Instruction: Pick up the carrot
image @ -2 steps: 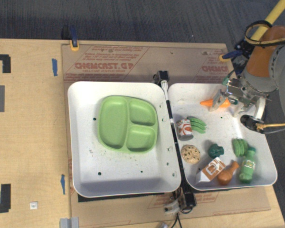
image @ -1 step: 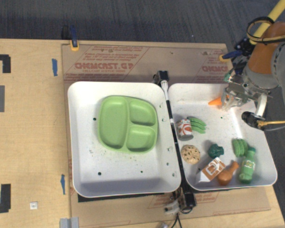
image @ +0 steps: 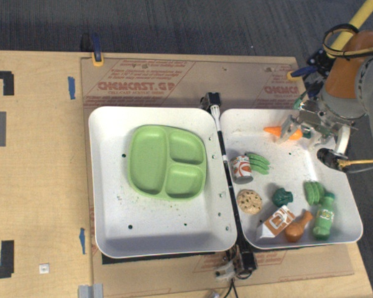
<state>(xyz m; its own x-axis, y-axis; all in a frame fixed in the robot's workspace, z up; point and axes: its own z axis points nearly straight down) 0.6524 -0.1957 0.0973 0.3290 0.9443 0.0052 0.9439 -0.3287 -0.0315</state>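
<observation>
Carrot (image: 275, 131) lying near the far wall of the right bin (image: 354, 228), orange tip poking left; gripper (image: 296, 131) low right over its other end; cannot tell jaw state. Likely to pinch just the tip and lose it on the lift, or nudge it toward the wall; well apart from the cookie (image: 249, 200).
</observation>
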